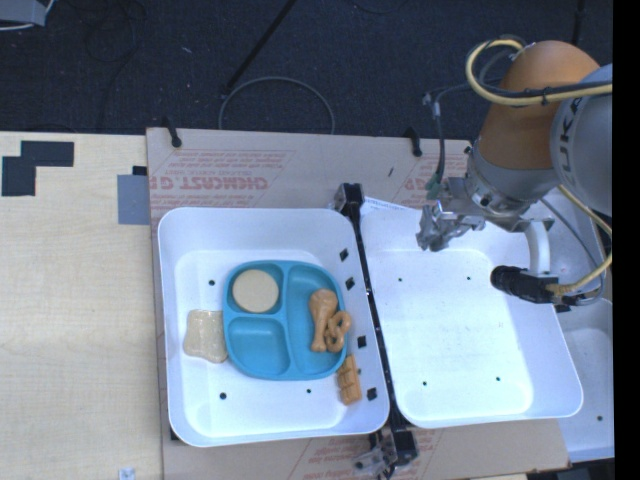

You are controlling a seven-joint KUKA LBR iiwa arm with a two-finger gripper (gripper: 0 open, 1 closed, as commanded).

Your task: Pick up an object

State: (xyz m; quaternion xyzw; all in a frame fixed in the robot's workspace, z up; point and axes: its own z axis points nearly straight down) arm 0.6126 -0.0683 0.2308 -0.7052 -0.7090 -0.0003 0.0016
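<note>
Bins sit side by side on the desk, both shallow and white, parted by a black divider strip. Within the left bin lies a blue sectioned tray, slightly turned. A round beige disc rests in the tray's upper left compartment, and a knobbly tan toy, pretzel-like in shape, lies in the right compartment. Just left of the tray, touching its edge, a pale slice-shaped piece lies on the bin floor. Below the tray's right corner, close to the divider, a small orange-brown ridged piece lies on the bin floor. The right bin shows a bare white floor with a few small dark dots. Over its upper edge, near the back rim, the claw hangs from the grey arm with the orange band; how wide its fingers stand cannot be told from this angle, and nothing can be seen between them. It is well apart from all the objects in the left bin. A yellow cable loops around the wrist. A cardboard sheet with red print lies under both bins.
</note>
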